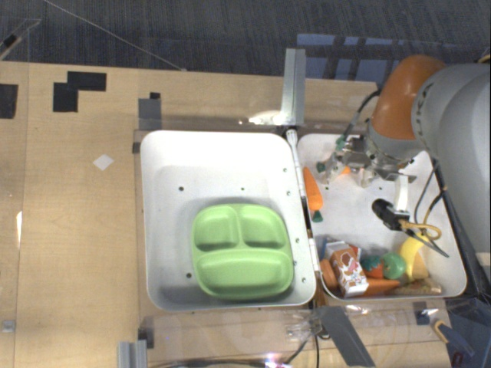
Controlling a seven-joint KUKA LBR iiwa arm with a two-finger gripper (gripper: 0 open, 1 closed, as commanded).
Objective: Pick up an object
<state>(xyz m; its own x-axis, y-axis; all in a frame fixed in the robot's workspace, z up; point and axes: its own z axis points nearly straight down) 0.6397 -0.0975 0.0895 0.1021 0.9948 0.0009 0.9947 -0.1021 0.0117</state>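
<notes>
Pale wood-grain surface (77, 228), matte, with black square marks at far left.

Left bin (165, 159): shallow white tray with rounded corners and a smooth floor. A glossy green plastic plate (242, 250) lies flat in its lower half. It is a rounded rectangle, moulded into two small wells above one wide well.

Right bin (345, 213): same white tray, sharing the metal divider with the left bin.
- Orange carrot (312, 190), slim and tapered, lies lengthwise against the bin's left wall. A small green bit (317, 216) sits at its lower end, possibly the carrot's top (too small to be sure).
- Near the lower edge is a boxy printed carton (349, 271), red and white, tilted, in a heap with the other pieces.
- The hand (354, 167), grey metal, hangs over the bin's upper part, right of the carrot and apart from it. Nothing visibly gripped. Cannot tell whether the hand is apart or together.
- A round green piece (393, 265) touches a curved yellow piece (414, 257) at the right of the heap.

The arm (453, 121), smooth grey with an orange band, enters from the right.
</notes>
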